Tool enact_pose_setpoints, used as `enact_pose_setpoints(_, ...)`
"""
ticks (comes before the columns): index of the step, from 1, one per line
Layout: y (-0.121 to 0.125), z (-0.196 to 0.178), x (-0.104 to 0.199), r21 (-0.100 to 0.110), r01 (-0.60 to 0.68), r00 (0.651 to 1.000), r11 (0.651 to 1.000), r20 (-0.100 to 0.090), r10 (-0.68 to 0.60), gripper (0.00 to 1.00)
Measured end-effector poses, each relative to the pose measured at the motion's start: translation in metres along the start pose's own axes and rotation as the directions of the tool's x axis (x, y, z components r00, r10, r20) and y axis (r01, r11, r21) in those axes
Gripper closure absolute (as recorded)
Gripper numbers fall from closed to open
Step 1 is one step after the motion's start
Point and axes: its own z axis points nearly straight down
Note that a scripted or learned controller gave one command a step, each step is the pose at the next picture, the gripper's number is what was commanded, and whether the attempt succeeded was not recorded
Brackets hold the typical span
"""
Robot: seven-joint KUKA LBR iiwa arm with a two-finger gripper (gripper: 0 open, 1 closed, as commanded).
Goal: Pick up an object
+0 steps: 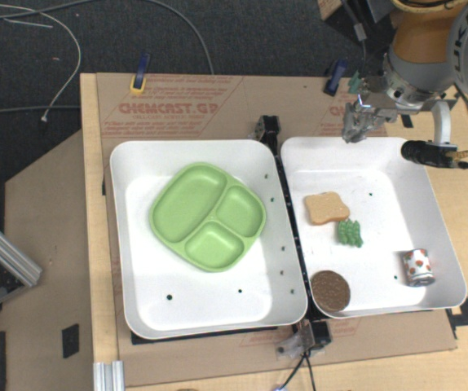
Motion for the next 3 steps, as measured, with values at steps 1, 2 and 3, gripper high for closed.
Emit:
enact_pose_setpoints(1, -0.009, 0.008, 0.059, 0.003, 0.000, 1.000, 1.000, -0.001, 0.000, 1.00)
enact_pose_setpoints(2, -0.009, -0.001, 0.107, -0.002, 0.001, 1.000, 1.000, -0.001, -0.001, 1.00)
enact_pose_setpoints(3, -0.010, -0.007, 0.168, -0.002, 0.002, 1.000, 1.000, -0.001, -0.002, 1.00)
